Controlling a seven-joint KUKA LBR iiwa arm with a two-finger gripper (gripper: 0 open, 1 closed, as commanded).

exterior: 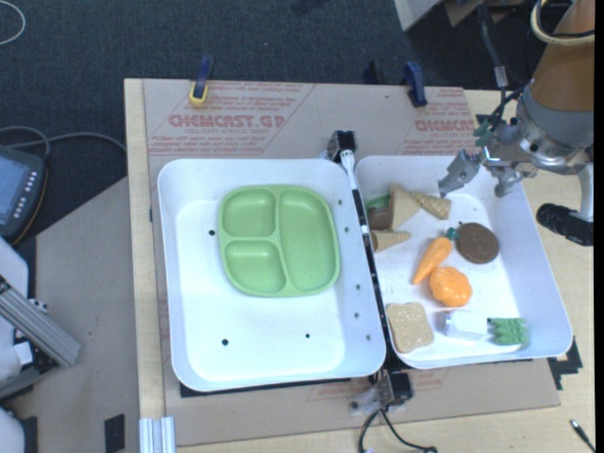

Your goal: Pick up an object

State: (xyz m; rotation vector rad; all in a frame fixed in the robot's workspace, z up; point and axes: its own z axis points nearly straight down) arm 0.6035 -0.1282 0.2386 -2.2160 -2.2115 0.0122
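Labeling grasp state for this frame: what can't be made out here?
- Claw: small and blurred in the camera view; open or shut can't be told, nor whether it holds anything.
- Arm: cut off by the right and top edges.
- Brown piece by the divider: partly hidden by the wedge; its shape is unclear.
- White item beside the green piece: too washed out against the right bin to identify.

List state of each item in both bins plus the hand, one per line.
hand: open, above right bin, holding nothing
green tray: flat in left bin, compartments bare
carrot: lying on its side
orange: resting beside carrot tip
brown disc: flat
bread slice: flat, near front wall
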